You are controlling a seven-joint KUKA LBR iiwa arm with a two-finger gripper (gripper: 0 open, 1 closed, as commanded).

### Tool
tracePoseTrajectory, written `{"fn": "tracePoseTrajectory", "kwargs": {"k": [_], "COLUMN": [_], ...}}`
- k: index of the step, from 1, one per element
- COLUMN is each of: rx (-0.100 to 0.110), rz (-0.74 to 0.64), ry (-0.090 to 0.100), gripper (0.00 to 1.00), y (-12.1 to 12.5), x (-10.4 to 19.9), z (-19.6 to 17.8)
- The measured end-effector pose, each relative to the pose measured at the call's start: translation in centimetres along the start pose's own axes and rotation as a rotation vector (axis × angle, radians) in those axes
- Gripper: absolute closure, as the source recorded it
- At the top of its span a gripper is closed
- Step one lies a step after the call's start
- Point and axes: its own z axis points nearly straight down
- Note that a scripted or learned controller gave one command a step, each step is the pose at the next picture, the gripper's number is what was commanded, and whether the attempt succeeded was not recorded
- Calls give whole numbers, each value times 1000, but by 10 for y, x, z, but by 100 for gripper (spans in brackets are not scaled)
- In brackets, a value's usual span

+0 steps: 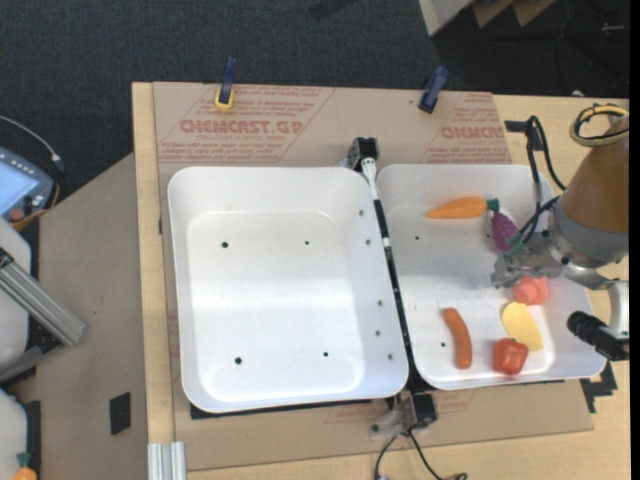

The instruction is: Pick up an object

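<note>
Reaching in from the right, the arm (597, 203) had its gripper (522, 266) down low in the right bin (420, 268), and honestly the spot looked chosen for the crowd of stuff around it. All the pickable things sat in that bin: a carrot (457, 208) near the top, a purple piece (502, 230) just beside it, a pinkish-red lump (532, 290) right under the gripper, then a yellow piece (522, 325), a red pepper (509, 356) and a sausage (459, 337) toward the near edge. The left bin (200, 298) had nothing for the task, so going right made sense.

How wide the gripper stood, or whether it had anything in it, couldn't be told from that slanted overhead angle; the metal bits blurred into the wrist and cables. It sat between the purple piece and the pinkish lump, near both, maybe touching one, but that was a guess at best. Nothing was visibly lifted off the bin floor.

Best read: it was mid-attempt, down at grab height, with the target likely one of those two neighbours. The risk was the clutter, since things lay close enough that a closing grip could nudge one aside or catch two. Bins were clipped to the cardboard base (300, 118), probably so pushes wouldn't slide them.
</note>
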Motion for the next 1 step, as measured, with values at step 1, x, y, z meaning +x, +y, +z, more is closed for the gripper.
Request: {"fn": "tracePoseTrajectory", "kwargs": {"k": [1], "rx": [-6], "rz": [-8], "ry": [2], "gripper": [100], "y": [-21], "x": [92], "z": [-103]}}
